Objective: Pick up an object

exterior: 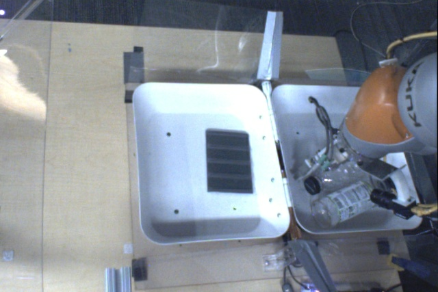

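1. Bench (75,167): pale wood surface carrying two shallow white bins side by side.
2. Left bin (154,147): holds a dark ribbed rectangular pad (229,161), lying flat near the bin's middle and slightly toward its right wall.
3. Divider: a metal strip (271,44) runs back from the point where the two bins meet.
4. Right bin (294,123): a clear plastic bottle (342,202) lies on its side in the near half, tilted, with its dark cap (313,184) pointing left.
5. A thin dark cable (320,113) trails across the far part of the right bin.
6. Arm (393,106): grey with an orange band, reaching in from the right over the right bin.
7. Gripper (333,162): sits low, just above and touching or nearly touching the bottle's upper side; cannot tell from this angle whether the claw is spread or closed, or whether it grips anything.
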